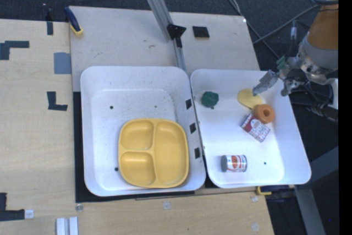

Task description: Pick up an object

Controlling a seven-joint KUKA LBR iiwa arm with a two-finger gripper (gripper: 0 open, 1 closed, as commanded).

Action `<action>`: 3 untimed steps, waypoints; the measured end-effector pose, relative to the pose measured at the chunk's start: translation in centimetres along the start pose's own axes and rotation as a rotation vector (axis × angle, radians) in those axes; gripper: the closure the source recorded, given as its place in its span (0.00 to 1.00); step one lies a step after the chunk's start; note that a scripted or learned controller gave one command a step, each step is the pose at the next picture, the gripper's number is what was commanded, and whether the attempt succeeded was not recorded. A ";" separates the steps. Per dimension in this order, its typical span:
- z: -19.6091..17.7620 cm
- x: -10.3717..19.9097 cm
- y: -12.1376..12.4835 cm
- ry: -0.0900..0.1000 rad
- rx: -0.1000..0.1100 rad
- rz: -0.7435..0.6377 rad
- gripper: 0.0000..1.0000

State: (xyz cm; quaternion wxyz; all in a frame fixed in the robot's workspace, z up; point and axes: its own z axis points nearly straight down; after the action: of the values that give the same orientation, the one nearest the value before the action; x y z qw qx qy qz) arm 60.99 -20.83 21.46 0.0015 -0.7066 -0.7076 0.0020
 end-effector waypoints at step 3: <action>9.5 0.8 0.4 -0.009 -0.022 -0.002 1.00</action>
State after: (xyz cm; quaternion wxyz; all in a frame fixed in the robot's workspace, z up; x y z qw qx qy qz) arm 61.37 -20.05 11.96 -0.0093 -0.7057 -0.7084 -0.0026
